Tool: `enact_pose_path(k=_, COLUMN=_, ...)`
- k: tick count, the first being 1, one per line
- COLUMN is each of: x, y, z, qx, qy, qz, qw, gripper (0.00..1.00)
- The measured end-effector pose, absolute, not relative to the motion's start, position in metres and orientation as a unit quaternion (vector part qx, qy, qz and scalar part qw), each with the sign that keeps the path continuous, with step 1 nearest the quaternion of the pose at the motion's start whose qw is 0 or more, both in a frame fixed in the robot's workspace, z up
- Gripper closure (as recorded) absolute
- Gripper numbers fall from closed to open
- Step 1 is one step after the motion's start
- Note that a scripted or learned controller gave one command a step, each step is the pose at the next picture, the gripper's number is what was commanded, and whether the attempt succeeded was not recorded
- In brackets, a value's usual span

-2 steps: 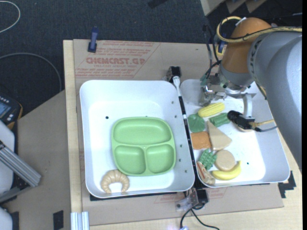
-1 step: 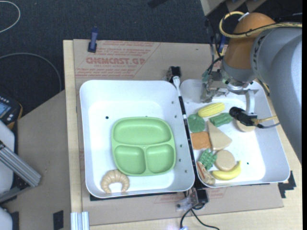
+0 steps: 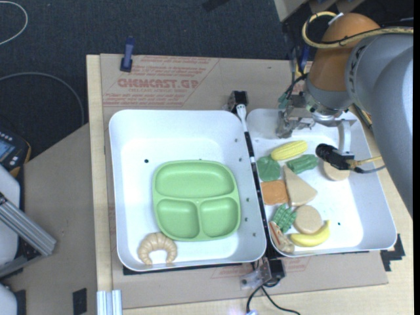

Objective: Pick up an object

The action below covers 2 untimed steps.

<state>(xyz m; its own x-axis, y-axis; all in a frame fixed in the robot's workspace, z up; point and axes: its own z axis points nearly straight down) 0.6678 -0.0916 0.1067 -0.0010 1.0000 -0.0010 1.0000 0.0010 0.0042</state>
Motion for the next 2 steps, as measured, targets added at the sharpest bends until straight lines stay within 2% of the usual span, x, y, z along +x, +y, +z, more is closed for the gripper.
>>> enact_pose_path(k=1, x=0.666, y=-0.092, z=0.084, qx=0.707, qy=0.707, qz=-0.0011, qw=-0.001, gripper=1.00)
enact_pose_path(k=2, x=0.667, y=-0.092, z=0.096, qx=0.707, qy=0.707, qz=0.0004, qw=0.001, gripper=1.00)
